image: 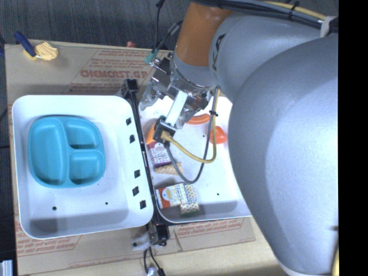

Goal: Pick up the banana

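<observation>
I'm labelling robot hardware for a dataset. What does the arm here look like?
The arm is bulky, smooth and rounded, in light grey. An orange band circles it above the wrist, and black cables run across that band. The gripper end is silvery metal hardware.

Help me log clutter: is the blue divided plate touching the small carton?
Apart. The camera view shows the blue divided plate in the left bin, the small carton in the right bin.
</observation>
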Controlling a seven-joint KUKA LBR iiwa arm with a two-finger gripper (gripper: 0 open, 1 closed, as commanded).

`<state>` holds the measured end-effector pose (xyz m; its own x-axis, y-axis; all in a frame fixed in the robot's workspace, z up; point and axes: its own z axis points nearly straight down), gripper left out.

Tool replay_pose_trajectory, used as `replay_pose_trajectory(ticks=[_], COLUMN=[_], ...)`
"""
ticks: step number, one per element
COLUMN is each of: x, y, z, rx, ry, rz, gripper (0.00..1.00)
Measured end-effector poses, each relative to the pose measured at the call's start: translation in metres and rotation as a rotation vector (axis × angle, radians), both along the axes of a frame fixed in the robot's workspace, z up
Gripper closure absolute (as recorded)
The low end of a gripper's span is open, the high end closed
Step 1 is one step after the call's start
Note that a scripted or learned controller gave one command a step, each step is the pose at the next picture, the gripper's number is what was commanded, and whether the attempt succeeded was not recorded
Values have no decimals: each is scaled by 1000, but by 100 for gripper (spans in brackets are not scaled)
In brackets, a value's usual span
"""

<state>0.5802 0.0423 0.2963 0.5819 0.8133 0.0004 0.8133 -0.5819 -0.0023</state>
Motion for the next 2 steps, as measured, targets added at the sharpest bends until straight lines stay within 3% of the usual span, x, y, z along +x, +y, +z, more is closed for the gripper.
replay_pose_trajectory(ticks=[1, 2], x=[14, -36], y=[-55, -112], z=[-81, -106], rx=[-1, -1], ry=[5, 5], rz=[33, -7], gripper=[0, 0])
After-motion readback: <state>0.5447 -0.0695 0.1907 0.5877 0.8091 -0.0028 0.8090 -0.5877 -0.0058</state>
